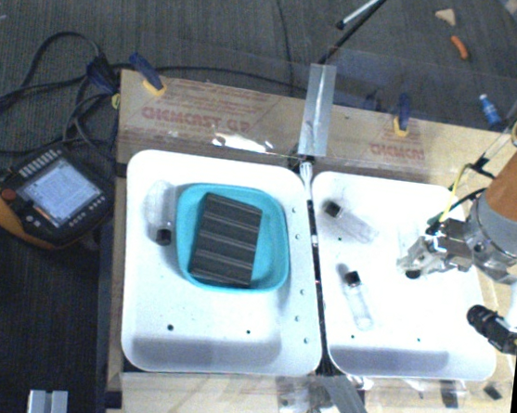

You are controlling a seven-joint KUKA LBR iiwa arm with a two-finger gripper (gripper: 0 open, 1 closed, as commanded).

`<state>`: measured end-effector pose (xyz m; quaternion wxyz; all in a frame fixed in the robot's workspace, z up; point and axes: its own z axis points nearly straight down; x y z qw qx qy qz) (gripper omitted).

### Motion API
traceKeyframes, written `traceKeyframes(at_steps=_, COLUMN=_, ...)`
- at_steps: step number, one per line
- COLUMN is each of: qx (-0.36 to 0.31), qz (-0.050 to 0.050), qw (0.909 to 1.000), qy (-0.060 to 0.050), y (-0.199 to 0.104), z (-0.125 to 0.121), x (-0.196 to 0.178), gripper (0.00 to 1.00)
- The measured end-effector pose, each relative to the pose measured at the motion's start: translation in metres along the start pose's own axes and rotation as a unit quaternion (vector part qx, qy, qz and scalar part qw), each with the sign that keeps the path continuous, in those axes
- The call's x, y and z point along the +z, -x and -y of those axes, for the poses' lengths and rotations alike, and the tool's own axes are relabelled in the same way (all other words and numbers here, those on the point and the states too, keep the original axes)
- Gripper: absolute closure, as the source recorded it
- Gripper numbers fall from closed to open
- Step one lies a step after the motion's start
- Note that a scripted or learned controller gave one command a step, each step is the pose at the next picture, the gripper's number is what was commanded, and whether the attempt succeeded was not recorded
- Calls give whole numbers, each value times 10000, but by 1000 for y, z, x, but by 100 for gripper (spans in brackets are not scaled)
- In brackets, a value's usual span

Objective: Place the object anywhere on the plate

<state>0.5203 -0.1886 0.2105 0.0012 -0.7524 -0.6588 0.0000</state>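
Observation:
A turquoise plate lies in the left bin. A dark ridged rectangular block rests flat on the middle of the plate. My gripper hovers over the right side of the right bin, far from the plate, and nothing shows in it. Its wrist and the orange band of the arm reach in from the right edge.
A clear vial with a black cap lies in the left bin beside the plate's left rim. Two more capped clear vials lie in the right bin, left of the gripper. A pendant and cables sit on the floor at left.

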Motion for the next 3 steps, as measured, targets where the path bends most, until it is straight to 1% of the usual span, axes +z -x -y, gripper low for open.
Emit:
traceKeyframes(at_steps=1, qx=0, qz=0, qw=10000, qy=0, y=0, z=0, x=0, gripper=0)
traceKeyframes(at_steps=2, qx=-302, qz=12, qw=9995, qy=-8, y=32, z=29, x=34, gripper=0)
traceKeyframes(at_steps=3, qx=-725, qz=22, qw=9974, qy=9, y=22, z=33, x=-132, gripper=0)
